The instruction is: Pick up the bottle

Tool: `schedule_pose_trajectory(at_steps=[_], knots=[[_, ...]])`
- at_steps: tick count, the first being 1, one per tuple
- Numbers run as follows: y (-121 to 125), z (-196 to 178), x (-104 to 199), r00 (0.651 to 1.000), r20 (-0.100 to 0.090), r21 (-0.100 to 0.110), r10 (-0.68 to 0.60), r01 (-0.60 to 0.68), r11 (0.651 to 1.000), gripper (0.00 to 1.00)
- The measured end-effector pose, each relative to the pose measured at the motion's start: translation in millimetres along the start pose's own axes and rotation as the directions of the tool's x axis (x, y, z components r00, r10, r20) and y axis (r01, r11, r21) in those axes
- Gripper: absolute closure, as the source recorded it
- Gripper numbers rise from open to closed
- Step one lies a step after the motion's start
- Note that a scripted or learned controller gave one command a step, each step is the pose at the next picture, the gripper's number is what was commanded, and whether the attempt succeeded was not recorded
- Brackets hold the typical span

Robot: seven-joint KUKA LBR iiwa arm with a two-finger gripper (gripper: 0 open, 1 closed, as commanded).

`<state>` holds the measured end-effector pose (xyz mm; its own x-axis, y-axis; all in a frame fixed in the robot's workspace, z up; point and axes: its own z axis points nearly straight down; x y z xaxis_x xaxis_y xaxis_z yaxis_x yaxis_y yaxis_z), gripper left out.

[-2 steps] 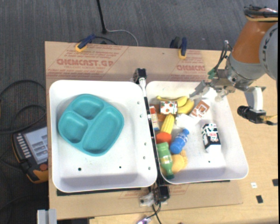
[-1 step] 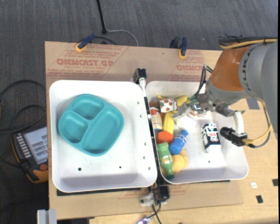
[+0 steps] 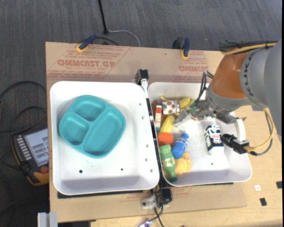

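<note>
A small blue bottle [image 3: 179, 147] with a pale cap lies tilted near the left side of the right bin [image 3: 227, 171]. Just below it lies a green bottle [image 3: 167, 161] with a red label, against the bin's left wall. My gripper [image 3: 190, 113] reaches in from the right and hangs low over the upper part of the pile. It is a little above and to the right of the blue bottle, close to a small can [image 3: 171, 107]. Nothing shows held in it.
The right bin also holds a banana [image 3: 180, 100], a yellow corn-like toy [image 3: 166, 124], an orange piece [image 3: 165, 138], a yellow toy [image 3: 182, 165] and a black-and-white toy [image 3: 213, 137]. A teal divided plate [image 3: 92, 126] lies in the left bin [image 3: 66, 176].
</note>
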<state>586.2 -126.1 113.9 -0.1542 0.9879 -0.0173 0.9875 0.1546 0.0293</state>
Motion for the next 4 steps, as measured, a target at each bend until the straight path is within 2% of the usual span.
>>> schedule_pose_trajectory(at_steps=[1,2,3,4], knots=[[-8,1,5,0.993,0.000,-0.004,0.119,-0.119,0.993,0.00],[-23,15,12,0.993,-0.012,0.031,0.114,-0.114,0.993,0.00],[-62,21,24,0.988,0.007,0.009,0.154,-0.154,0.988,0.00],[-85,21,33,0.922,0.007,0.006,0.388,-0.388,0.922,0.00]])
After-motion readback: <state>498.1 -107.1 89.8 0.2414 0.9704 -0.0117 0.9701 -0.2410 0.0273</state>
